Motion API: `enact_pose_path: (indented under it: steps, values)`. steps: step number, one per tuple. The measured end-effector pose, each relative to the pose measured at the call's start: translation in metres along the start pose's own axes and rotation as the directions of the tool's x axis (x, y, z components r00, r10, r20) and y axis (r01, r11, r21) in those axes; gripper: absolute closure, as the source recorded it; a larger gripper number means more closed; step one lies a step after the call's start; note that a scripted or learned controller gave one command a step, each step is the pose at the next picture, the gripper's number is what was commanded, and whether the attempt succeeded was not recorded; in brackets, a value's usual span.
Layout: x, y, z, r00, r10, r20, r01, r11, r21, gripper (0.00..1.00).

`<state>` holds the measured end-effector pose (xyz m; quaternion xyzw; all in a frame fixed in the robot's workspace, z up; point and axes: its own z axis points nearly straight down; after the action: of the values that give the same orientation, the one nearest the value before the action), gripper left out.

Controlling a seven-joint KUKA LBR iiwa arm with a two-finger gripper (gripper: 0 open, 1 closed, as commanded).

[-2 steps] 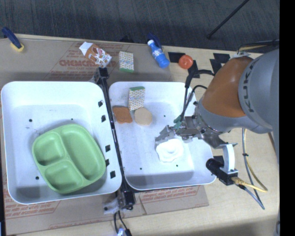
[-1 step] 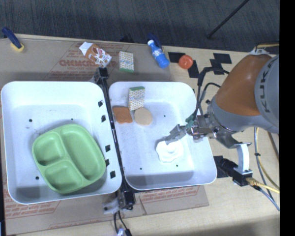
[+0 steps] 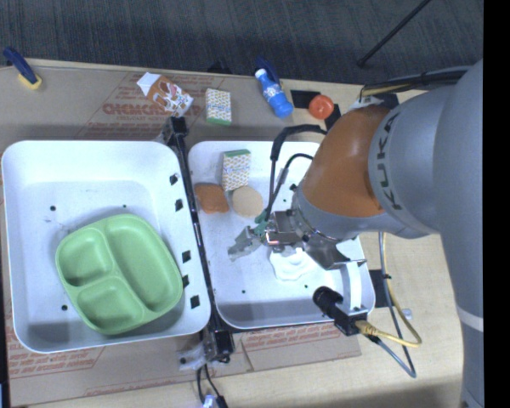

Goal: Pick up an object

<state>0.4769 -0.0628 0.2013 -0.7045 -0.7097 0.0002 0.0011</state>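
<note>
While the green divided plate point(image 3: 117, 270) lies in the left bin point(image 3: 34, 164), close to its near wall, the gripper point(image 3: 242, 243) is low inside the right bin point(image 3: 263, 317), about the middle of its floor. Its fingers point(image 3: 238, 246) are spread apart and nothing is between them, so the claw is released. Just beside the wrist lies a small white object point(image 3: 289, 266), partly under the arm point(image 3: 382, 168). Farther back in the same bin are a brown round piece point(image 3: 211, 198) and a pale tan one point(image 3: 247, 201), touching each other, and behind them a small patterned box point(image 3: 236, 170). Beyond the bins, on the cardboard, I see another small box point(image 3: 218, 106), a snack packet point(image 3: 164, 95), a blue bottle point(image 3: 274, 93) and an orange ball point(image 3: 321, 106).
</note>
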Motion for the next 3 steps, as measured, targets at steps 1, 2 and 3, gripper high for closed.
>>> enact_pose_path:
  steps: [1, 2, 3]
  values:
    - [-0.030, -0.002, 0.107, 1.000, 0.000, 0.000, 0.000, 1.000, 0.006, 0.00]
    - [-0.029, -0.001, 0.097, 1.000, -0.005, -0.001, 0.005, 1.000, 0.004, 1.00]
    - [-0.029, -0.001, 0.097, 1.000, -0.006, 0.000, 0.006, 1.000, 0.005, 0.00]
